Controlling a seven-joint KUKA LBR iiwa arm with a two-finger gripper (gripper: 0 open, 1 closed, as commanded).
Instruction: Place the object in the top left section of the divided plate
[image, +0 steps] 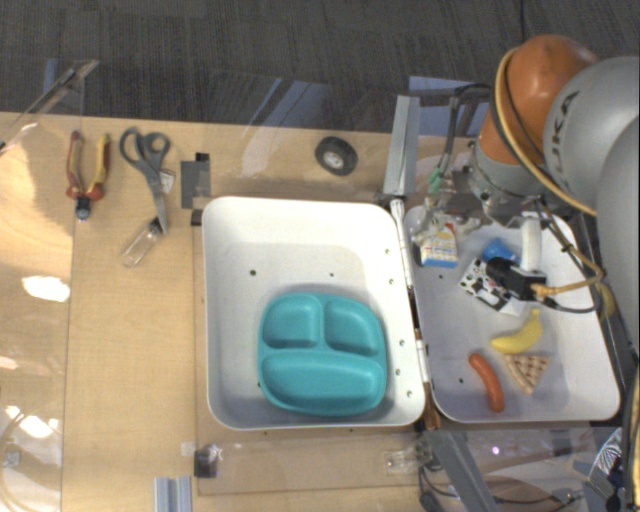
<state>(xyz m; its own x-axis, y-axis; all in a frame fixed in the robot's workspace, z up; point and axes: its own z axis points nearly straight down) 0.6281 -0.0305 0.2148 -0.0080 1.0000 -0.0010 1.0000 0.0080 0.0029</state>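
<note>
A teal divided plate (322, 352) lies in the left white bin (300, 225), with two small sections at its far side and one long section at its near side. The gripper (443, 218) hangs low over the far left corner of the right bin (590, 400), just above a small white and blue carton (437, 246). The grey arm with its orange band (530, 70) covers the bin's far right. Whether the carton is touched cannot be made out.
The right bin also holds a blue item (497, 247), a black and white box (489, 283), a banana (520, 338), a sausage (487, 381) and a pizza slice (527, 370). Scissors (150, 165), pliers (85, 170) and a tape roll (336, 155) lie on the bench.
</note>
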